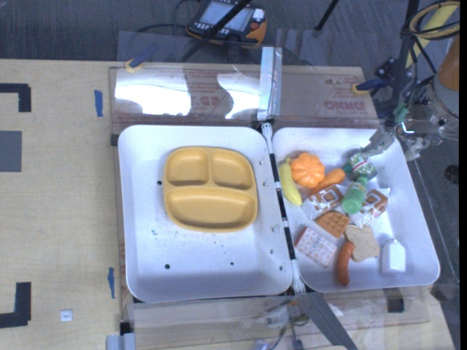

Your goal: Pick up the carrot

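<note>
bins (pixel 139 217) white | tray (pixel 211 187) mustard yellow | pumpkin (pixel 307 168) orange | carrot (pixel 332 178) orange, at its 4 o'clock | banana (pixel 290 184) yellow | waffle (pixel 334 223) tan, grid pattern | sausage (pixel 344 262) red-orange | carton (pixel 392 256) white | bench (pixel 58 195) pale wood, black and blue marks

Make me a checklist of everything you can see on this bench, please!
Surface: wooden bench bearing two white bins, left bin and right bin.
Job's things: carrot lies in the right bin, beside the orange pumpkin.
Clutter: yellow divided plate in the left bin; banana, sausage, waffle and other toy foods in the right.
Grippers: tool over the right bin's far edge, holding nothing visible.
Cables: yellow cable at upper right.
Surroundings: handheld controller behind the bins.
</note>
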You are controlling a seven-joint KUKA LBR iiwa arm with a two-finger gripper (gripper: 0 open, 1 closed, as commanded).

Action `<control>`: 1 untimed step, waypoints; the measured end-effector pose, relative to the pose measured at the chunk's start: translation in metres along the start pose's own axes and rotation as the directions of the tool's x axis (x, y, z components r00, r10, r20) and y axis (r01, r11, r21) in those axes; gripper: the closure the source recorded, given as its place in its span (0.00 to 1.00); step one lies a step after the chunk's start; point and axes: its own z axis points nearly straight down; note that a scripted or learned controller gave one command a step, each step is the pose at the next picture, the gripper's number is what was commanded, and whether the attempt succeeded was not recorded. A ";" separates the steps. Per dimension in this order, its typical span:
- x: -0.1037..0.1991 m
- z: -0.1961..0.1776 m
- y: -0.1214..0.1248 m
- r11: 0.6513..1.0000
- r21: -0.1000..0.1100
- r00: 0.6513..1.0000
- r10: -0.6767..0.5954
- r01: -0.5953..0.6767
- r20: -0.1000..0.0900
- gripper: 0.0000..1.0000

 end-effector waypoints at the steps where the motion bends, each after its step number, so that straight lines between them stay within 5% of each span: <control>1: 0.061 0.096 0.015 1.000 -0.001 1.000 -0.030 0.030 0.001 0.00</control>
